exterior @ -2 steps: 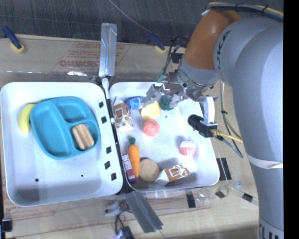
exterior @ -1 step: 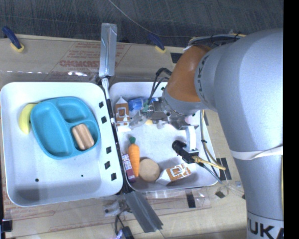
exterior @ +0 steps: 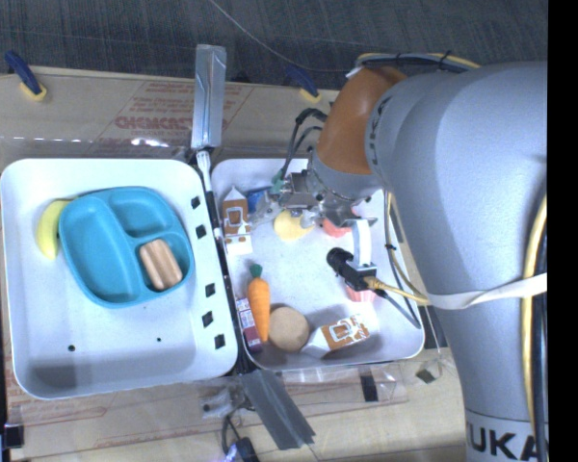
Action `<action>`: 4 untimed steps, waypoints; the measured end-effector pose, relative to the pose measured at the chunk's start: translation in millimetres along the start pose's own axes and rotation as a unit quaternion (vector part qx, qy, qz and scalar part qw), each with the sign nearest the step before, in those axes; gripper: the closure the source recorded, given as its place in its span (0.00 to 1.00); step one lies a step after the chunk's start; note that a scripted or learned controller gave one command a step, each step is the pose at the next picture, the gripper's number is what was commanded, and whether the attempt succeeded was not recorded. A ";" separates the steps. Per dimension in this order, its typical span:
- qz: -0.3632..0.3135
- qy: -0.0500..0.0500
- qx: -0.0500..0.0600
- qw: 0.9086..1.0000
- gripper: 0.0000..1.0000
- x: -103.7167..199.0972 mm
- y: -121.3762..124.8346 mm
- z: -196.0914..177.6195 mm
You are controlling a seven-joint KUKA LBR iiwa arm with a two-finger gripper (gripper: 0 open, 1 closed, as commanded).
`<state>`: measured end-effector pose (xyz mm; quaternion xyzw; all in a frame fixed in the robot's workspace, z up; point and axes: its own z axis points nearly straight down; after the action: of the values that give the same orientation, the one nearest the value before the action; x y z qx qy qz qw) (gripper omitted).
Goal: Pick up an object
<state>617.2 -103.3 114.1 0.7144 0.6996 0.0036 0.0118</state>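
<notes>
Nearest the front rim of the right bin (exterior: pixel 405 340) lie a flat printed packet (exterior: pixel 344 333), a round tan ball (exterior: pixel 289 327) and a tapered orange carrot (exterior: pixel 259 301), while farther back the gripper (exterior: pixel 303 210) hangs over a small smooth yellow ball (exterior: pixel 289 225), its opening impossible to judge.

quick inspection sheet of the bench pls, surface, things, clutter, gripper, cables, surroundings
surface: two white bins, left bin, right bin
job's things: carrot, round brown ball, yellow ball, small cartons in right bin
clutter: blue tray holding a bread roll, banana beside it, left bin
gripper: low over right bin by yellow ball, fingers hidden
cables: thin wire on floor, yellow hose on arm
surroundings: dark floor, cardboard behind bins
</notes>
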 end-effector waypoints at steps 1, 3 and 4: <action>-0.095 0.006 0.010 0.995 0.00 -58.0 10.9 -13.9; -0.183 0.006 0.008 0.983 0.00 -88.9 43.0 21.1; -0.186 0.006 0.006 0.982 1.00 -87.2 45.2 9.0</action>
<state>660.7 -191.5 107.1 0.5716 0.8205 0.0012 0.0042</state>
